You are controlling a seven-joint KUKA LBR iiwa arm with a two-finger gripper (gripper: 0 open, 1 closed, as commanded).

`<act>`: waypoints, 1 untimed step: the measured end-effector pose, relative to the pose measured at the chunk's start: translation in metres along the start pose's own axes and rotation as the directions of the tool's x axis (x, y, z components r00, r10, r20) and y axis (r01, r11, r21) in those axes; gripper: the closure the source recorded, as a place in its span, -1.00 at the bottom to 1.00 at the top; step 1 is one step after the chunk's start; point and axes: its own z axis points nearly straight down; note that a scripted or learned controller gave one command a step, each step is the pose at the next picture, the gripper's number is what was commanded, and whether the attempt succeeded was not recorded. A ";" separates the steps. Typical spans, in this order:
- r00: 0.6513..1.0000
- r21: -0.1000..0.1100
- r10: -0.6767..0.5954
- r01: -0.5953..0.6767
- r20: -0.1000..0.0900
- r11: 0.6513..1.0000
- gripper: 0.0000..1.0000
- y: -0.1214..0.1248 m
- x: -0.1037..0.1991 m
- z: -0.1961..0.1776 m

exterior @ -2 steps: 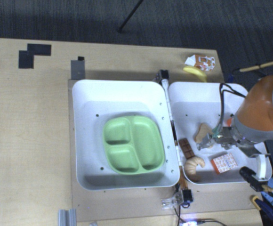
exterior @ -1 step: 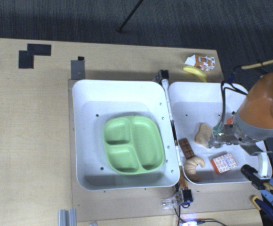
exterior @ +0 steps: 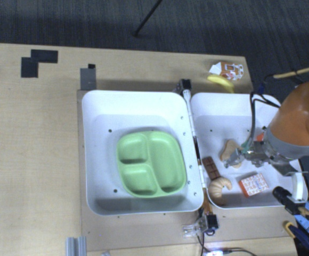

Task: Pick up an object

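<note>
Tan and rounded, a bread piece (exterior: 230, 149) lies in the right bin (exterior: 218, 108), directly under the gripper (exterior: 238, 157). The gripper tips sit at the piece's lower right edge; whether they are apart or closed cannot be told at this resolution, and no object is seen between them. The piece is taken here as the pick target, judged from gripper position alone.

Other items in the same bin: a brown bar (exterior: 211, 168) just left of the target, a croissant (exterior: 219, 186) near the front wall, and a red box (exterior: 253, 184) to the right, below the wrist.

The left bin (exterior: 98, 143) holds a green tray (exterior: 151, 163) with three compartments.

Outside the bins, a banana (exterior: 220, 80) and a small packet (exterior: 229, 70) lie on the bench (exterior: 32, 159).

Risks:
- An off-centre approach may let the rounded piece roll or squirt out on closing.
- Contact at the edge only may yield a weak hold that fails on lift.
- The bar lies close; a wide approach may push it or catch it with the target.
</note>
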 end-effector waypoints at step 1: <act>1.000 -0.004 -0.003 0.003 0.000 1.000 1.00 0.002 0.001 -0.010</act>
